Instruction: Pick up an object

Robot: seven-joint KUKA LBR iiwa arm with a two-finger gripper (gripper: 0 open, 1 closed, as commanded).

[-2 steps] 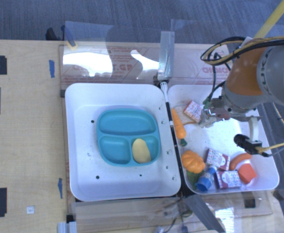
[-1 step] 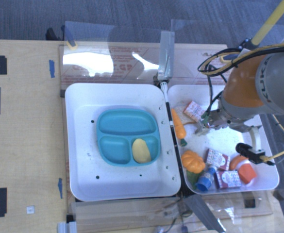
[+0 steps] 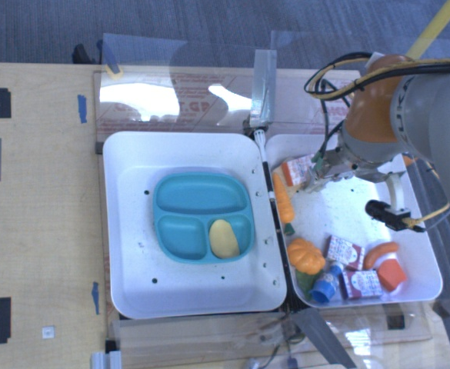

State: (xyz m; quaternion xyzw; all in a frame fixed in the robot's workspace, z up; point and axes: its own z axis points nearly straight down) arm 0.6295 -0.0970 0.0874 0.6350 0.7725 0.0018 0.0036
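Observation:
My gripper (image 3: 315, 177) hangs low over the back left part of the right bin (image 3: 432, 283), coming down from the grey arm with its orange band (image 3: 375, 114). Its tip is right beside a small orange and white packet (image 3: 291, 171); I cannot tell if they touch. An orange carrot (image 3: 284, 201) lies along the bin's left wall. Toward the front are an orange pepper (image 3: 306, 257), a blue bottle (image 3: 326, 286), two small cartons (image 3: 342, 250) (image 3: 361, 284), a red sausage (image 3: 382, 252) and a red-orange cup (image 3: 392, 274).
The left bin (image 3: 125, 152) holds a blue divided tray (image 3: 201, 198) with a yellow lemon-like object (image 3: 224, 238) in its front right compartment. A black cable fitting (image 3: 386, 214) hangs over the right bin's right side. Clear plastic walls stand behind both bins.

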